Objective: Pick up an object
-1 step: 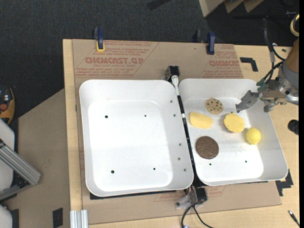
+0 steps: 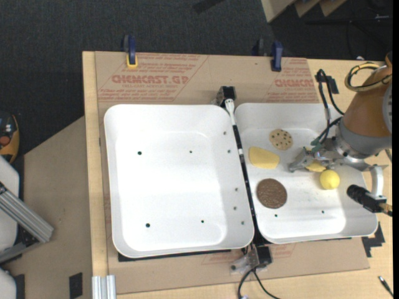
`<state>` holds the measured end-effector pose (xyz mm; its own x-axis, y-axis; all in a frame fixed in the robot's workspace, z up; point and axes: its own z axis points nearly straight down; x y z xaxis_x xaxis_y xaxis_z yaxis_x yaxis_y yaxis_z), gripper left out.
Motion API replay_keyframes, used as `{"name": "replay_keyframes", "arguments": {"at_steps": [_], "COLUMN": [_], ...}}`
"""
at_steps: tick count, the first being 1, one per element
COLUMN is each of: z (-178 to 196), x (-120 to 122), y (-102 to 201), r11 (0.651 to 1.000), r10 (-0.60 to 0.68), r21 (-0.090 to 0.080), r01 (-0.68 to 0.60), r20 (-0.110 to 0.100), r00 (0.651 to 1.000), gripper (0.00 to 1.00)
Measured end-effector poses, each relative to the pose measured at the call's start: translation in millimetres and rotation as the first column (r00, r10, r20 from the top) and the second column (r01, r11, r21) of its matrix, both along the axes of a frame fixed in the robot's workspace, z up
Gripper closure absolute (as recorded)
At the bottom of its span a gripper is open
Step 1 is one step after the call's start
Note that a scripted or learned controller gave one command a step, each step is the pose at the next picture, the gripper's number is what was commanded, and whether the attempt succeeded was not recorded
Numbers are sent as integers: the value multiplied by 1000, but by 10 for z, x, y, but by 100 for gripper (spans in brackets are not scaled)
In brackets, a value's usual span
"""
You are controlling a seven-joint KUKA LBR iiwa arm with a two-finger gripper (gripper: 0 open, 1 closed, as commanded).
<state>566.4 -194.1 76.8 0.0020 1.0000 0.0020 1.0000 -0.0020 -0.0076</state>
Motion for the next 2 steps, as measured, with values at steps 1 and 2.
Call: {"name": "replay_keyframes", "arguments": {"at_steps": [1, 2], "z": [80, 80], "x": [677, 376], "y": [-251, 260], "r11": [1000, 1000], "r10": [6, 5], "r21": [8, 1], "r01": [-6, -5], "r20": [6, 4], "r00": [1000, 1000], "gripper": [0, 0]}}
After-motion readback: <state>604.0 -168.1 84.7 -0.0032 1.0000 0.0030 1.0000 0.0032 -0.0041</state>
